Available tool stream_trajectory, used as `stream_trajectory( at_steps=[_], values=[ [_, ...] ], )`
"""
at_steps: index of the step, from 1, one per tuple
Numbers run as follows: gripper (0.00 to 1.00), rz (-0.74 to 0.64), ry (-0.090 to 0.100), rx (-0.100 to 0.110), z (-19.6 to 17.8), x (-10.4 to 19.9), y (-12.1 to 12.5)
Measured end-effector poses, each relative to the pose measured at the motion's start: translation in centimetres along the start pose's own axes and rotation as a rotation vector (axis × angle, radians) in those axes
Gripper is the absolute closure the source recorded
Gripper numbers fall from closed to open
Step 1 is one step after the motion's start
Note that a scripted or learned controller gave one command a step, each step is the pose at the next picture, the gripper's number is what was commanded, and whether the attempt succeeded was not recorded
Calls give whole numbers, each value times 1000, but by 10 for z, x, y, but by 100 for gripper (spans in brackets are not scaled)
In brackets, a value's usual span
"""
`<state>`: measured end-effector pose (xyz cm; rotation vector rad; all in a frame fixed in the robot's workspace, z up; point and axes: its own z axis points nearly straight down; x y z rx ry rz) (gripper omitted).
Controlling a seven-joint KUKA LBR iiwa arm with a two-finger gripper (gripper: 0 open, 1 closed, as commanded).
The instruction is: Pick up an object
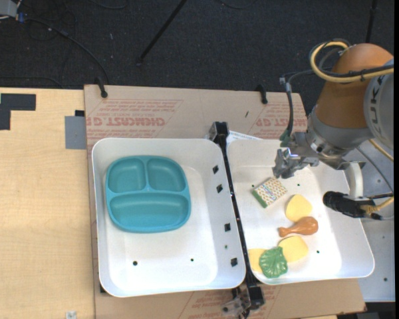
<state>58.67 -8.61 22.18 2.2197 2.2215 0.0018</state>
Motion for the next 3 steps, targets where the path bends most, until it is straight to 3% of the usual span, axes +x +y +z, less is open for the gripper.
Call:
stream_trajectory(
  at_steps=[1,3],
  values=[
    [100,0,0,3,-11,-1,0],
    [100,-3,2,7,-17,103,-24]
  ],
)
